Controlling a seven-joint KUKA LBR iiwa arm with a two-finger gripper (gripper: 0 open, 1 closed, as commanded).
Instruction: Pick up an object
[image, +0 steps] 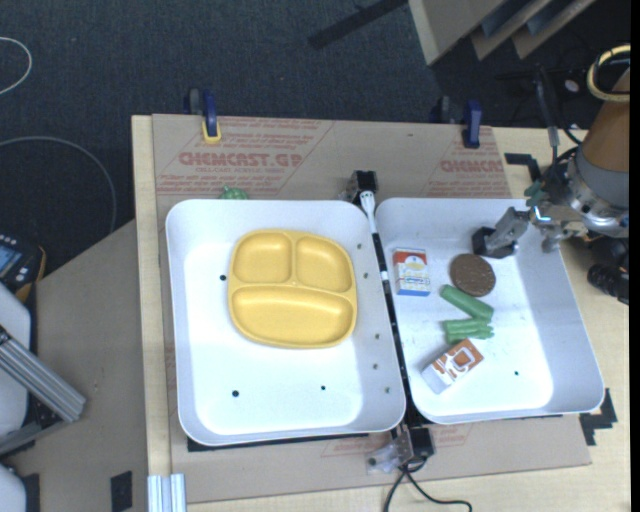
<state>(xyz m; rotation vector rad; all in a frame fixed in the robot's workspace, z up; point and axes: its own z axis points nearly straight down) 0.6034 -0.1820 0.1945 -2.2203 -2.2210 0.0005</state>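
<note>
Yellow tray (293, 289) in left bin (200, 380); right bin (560, 370) holds 5 items

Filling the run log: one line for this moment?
claw: over right bin, beside brown disc | grasp: none seen | left bin: yellow tray

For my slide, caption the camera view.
Gripper hovers by a brown disc in the right bin; yellow tray fills the left.
</note>
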